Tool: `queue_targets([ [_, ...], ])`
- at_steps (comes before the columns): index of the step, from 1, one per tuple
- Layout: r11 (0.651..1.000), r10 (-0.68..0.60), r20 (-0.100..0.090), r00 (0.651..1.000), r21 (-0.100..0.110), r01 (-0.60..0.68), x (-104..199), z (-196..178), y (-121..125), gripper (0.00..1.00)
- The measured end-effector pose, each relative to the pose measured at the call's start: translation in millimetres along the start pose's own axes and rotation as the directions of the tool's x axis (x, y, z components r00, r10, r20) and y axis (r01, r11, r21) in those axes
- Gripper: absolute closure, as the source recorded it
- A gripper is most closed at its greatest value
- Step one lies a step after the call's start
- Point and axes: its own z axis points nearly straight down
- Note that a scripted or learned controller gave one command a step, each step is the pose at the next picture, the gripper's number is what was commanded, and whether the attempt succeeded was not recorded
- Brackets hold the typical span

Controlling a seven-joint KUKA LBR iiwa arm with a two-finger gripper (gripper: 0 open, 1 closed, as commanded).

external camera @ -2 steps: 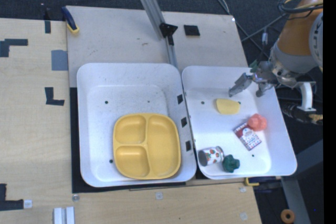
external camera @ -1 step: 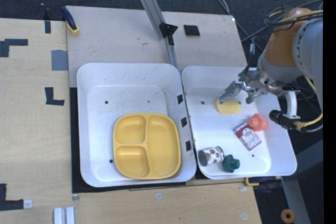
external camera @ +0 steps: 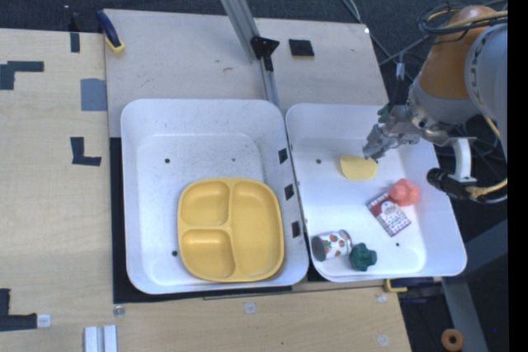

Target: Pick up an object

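Two shallow white bins sit side by side on the bench (external camera: 206, 62). The left bin (external camera: 148, 177) holds one thing: a yellow divided plate (external camera: 231, 228) with three compartments, lying flat in the bin's near half, toward the wall it shares with its neighbour.

The right bin (external camera: 441, 247) holds the smaller objects. A pale yellow, flattish rounded piece (external camera: 358, 169) lies near the middle of its far half. Nearer the camera and to the right lies an orange-red lump (external camera: 404, 193), and touching it on the left is a small red and white packet (external camera: 389, 215), lying flat and turned at an angle. Along the near wall lies a small white can with red markings (external camera: 332, 245), tipped on its side, and just beside it on the right a dark green lump (external camera: 362, 258); whether the two touch cannot be told.

The arm (external camera: 462, 70) reaches in from the right, its orange band above the wrist, and the pincer (external camera: 377, 147) hangs low over the right bin, its tip at the upper right edge of the pale yellow piece. Whether the pincer is released or clenched cannot be told, nor whether it touches that piece. Every object lies on a bin floor.
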Motion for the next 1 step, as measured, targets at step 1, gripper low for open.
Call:
queue_targets([
  [1, 1.0, 0.002, 0.0, 1.0, -0.004, -0.002, 1.3, -42.0, 1.9, 1.0],
])
